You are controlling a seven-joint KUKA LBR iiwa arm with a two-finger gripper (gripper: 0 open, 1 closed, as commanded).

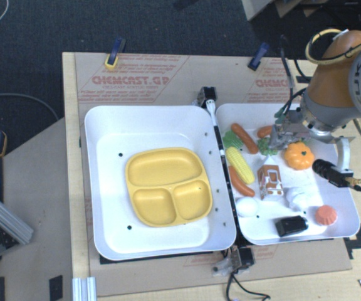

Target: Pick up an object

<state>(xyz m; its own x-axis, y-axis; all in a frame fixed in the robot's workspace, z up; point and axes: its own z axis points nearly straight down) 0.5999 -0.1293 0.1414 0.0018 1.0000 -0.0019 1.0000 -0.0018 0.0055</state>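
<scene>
The claw (pixel 282 132) hangs low over the far part of the right bin (pixel 350 215), under the grey and orange arm (pixel 331 80). Whether it is open or closed I cannot tell, since the wrist hides its tips, and nothing shows between them.

Just left of the claw lies a green piece (pixel 267 145), touching or nearly touching it. Further left are a carrot (pixel 244 137) and a leafy green (pixel 232 139). Just right and nearer sits a pumpkin (pixel 299 156). Below the claw, toward the near edge, stand a small brown and white box (pixel 270 182), a corn cob (pixel 239 165), a sausage (pixel 240 182) and a white egg (pixel 246 206). Nearest the front rim lie a black block (pixel 291 225) and an orange ball (pixel 325 215).

Well to the claw's left, the left bin (pixel 105 187) holds a yellow tray (pixel 168 185) with three compartments.
</scene>
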